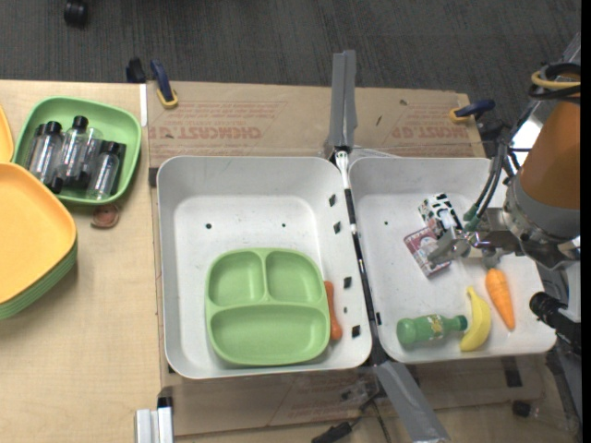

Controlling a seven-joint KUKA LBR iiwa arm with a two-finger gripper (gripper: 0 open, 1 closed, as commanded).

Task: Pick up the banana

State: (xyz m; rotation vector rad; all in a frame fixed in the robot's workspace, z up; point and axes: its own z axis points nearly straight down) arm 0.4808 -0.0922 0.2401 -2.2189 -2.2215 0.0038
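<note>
The yellow banana [477, 319] lies near the front right corner of the right bin [388, 201], curved and roughly upright in the view. An orange carrot [500, 298] lies just to its right, and a green bottle [430, 329] lies on its side just to its left, almost touching it. My gripper [456, 245] hangs above and to the left of the banana, over the edge of a pink-and-clear packet [425, 249]. It is apart from the banana.
A black-and-white small item [441, 213] sits behind the packet. The left bin [185, 247] holds a green divided plate [268, 305] with a thin orange stick [331, 310] beside it. On the bench at left are a green tray of bottles [78, 150] and stacked orange plates [28, 238].
</note>
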